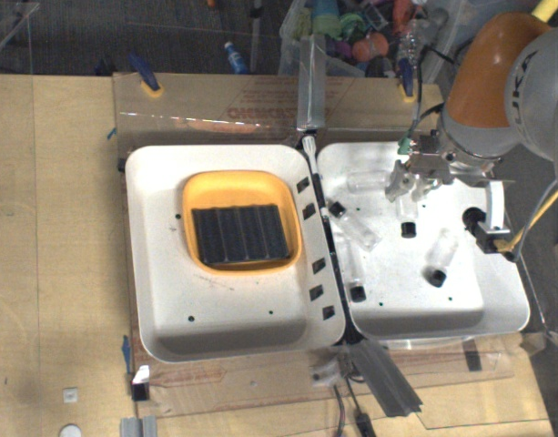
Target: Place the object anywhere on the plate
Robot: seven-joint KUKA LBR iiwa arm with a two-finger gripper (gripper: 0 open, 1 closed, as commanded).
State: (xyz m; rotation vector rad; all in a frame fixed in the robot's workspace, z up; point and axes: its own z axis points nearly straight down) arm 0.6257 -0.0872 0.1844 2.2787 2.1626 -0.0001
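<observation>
A yellow plate (198,192) lies in the left bin (160,308), and a black ridged slab (239,234) rests on it. Several clear vials with black caps lie in the right bin (461,312): one (441,253) toward the right, one (356,233) near the divider, and one (363,182) at the back. My gripper (409,185) hangs over the back of the right bin, just right of the back vial. A small black cap (408,229) sits on the bin floor just in front of it. Nothing is visibly held.
The grey arm with its orange band (483,71) comes in from the upper right over the right bin. A black-tabbed divider (317,244) separates the bins. A crate of colourful toys (370,7) stands behind the bench.
</observation>
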